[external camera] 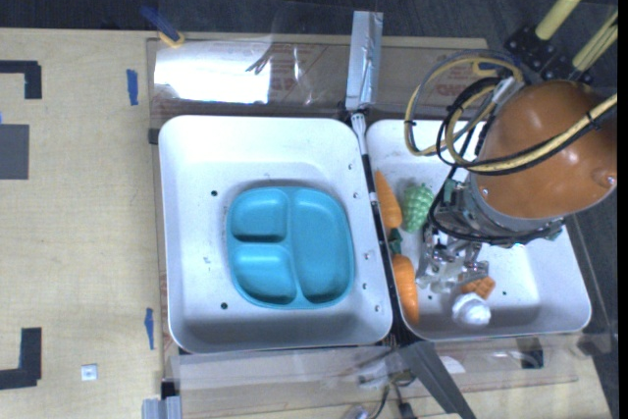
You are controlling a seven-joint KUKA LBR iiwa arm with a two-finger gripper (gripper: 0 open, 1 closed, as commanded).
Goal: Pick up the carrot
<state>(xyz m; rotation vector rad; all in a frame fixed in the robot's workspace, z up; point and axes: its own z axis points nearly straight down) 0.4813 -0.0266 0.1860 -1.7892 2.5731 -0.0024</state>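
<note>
— Which step is this?

— The approach, I'd say. The gripper (449,262) hangs low in the right bin (559,309), and nothing sits between its fingers that I can see.

— Open or closed?

— I can't tell; it's a tangle of metal from here.

— And the carrot (404,286)?

— Against the bin's left wall, just beside the gripper. It'd need to shift that way and close on it.
</note>
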